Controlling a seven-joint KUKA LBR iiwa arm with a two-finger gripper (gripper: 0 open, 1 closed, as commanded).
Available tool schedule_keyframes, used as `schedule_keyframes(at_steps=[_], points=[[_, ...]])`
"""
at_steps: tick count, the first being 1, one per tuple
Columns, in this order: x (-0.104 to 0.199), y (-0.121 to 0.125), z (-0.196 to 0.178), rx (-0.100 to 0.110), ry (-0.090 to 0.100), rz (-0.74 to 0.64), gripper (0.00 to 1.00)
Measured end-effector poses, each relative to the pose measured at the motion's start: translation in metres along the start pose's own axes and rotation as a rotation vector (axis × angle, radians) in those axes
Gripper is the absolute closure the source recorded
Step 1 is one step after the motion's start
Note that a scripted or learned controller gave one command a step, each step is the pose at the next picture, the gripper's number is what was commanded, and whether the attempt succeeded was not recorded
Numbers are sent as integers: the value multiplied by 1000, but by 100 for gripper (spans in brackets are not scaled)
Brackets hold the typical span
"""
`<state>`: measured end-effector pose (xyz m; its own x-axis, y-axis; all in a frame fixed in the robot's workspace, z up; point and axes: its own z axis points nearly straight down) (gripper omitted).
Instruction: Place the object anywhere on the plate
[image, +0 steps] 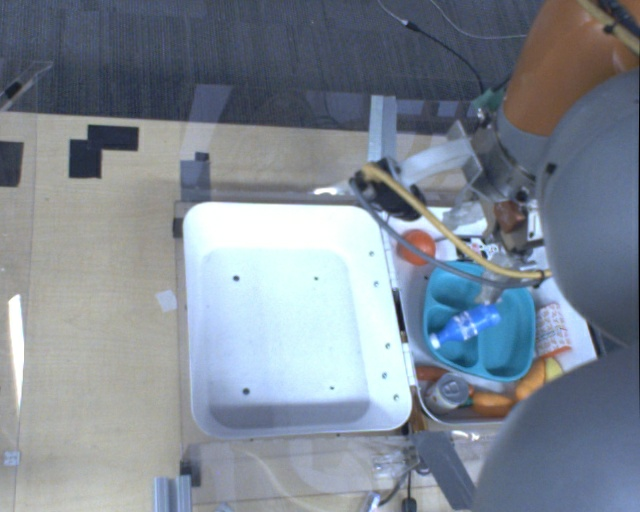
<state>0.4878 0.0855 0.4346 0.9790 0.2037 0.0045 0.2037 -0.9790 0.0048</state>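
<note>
A blue divided plate (508, 345) lies in the right bin. A clear plastic bottle with a blue label (468, 326) rests on its side on the plate, neck pointing up and to the right. My gripper (507, 222) hangs above the far edge of the plate, just beyond the bottle's neck, partly hidden by the wrist and a yellow cable (440, 228). Something small and reddish-brown shows at the gripper's tip, and I cannot make out what it is. Nothing visibly joins the gripper to the bottle.
An orange round item (420, 244) lies left of the plate's far corner. A can (450, 392), a carrot-like piece (492, 405) and a red-and-white packet (553, 330) crowd the plate's near and right sides. The left bin (290, 320) is white. The arm's grey body covers the right.
</note>
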Motion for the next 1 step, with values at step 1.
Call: schedule_keyframes(at_steps=[1], points=[[-9,42,0,1,-2,-2,0]])
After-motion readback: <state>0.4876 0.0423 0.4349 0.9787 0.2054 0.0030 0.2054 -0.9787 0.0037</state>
